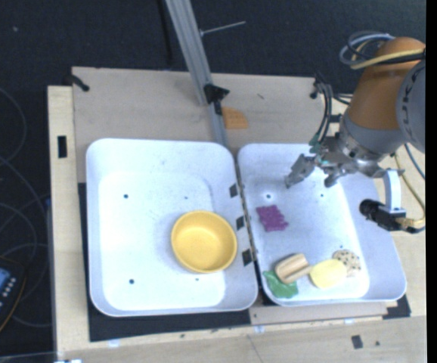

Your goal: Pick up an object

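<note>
A: Quick one. Where's your gripper (313, 174)?

B: Over the far end of the right bin (370, 203), hanging above bare floor. Fingers look spread apart, nothing between them, so call it released and empty.

A: Pick targets?

B: All in the right bin. Purple block (271, 218) lies alone mid-bin, toward the left wall, nearest to your gripper. At the near end there's a cluster: tan bread-like roll (291, 266), green scrap (280, 284) just beside it at the near-left corner, pale yellow lump (327, 274) to its right, and a speckled cookie-shaped piece (346, 259) touching or almost touching the lump, can't tell which.

A: Left bin?

B: Yellow bowl (203, 240), upright, toward the near right side of the left bin (128, 172).

A: What would you go for?

B: The purple block. It's isolated, so your fingers get room on both sides. Looks small and light, maybe soft or bumpy-surfaced, can't say for sure. Straddle its shorter width and close on the flat sides. The near cluster is crowded and you'd likely nudge neighbours. The bowl looks stiff and smooth; you'd have to pinch the rim, and that could slip.
</note>
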`<state>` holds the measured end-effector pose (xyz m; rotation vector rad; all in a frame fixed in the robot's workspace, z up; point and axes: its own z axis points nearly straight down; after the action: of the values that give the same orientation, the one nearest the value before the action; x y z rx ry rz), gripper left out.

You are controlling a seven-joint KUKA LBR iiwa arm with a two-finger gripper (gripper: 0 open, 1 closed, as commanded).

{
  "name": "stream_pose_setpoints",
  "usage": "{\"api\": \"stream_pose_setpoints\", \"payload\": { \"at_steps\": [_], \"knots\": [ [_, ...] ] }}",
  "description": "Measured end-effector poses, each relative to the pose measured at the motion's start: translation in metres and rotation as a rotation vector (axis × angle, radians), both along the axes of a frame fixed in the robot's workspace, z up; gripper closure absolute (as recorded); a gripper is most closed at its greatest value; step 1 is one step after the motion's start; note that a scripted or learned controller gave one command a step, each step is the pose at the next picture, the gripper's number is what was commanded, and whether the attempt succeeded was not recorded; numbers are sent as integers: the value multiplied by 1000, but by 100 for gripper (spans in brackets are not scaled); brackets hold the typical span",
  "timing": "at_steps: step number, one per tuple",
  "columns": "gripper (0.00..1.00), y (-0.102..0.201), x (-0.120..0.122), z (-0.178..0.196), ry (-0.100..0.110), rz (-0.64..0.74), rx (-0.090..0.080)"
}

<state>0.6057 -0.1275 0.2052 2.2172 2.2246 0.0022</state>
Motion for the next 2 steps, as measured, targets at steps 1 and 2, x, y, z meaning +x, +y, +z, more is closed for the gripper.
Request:
{"api": "stream_pose_setpoints", "payload": {
  "at_steps": [1, 2],
  "knots": [
    [0, 0, 0, 0, 0, -1, 0],
    [0, -2, -3, -63, 7, -4, -2]
  ]
}}
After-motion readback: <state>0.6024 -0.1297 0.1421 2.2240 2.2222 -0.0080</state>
